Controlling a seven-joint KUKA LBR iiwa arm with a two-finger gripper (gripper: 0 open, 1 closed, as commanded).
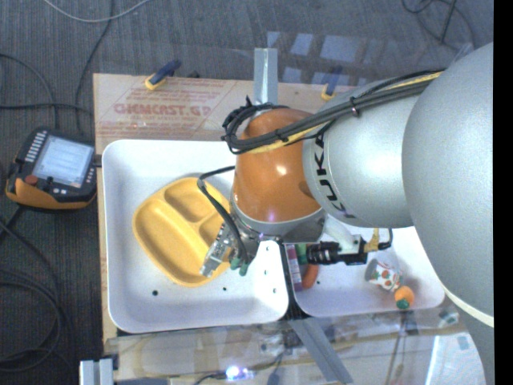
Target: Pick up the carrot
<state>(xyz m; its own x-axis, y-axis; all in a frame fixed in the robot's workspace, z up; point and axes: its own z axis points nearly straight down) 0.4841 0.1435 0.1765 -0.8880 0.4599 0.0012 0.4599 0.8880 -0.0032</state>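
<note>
A large grey KUKA arm [401, 151] with an orange band [272, 167] reaches in from the right of the frame and covers much of the two white bins. Its gripper [220, 251] hangs low over the left bin [128, 295], just at the lower right edge of a yellow divided tray [172, 227]; whether it is open or closed cannot be told. The carrot [404, 297], small and orange with a green top, lies in the right bin [353, 299] at lower right, beside a small white patterned object [385, 275] and well apart from the gripper. The bins rest on a wooden worktop [160, 107]. A teach pendant [52, 167] lies on grey carpet [80, 30] at left.
</note>
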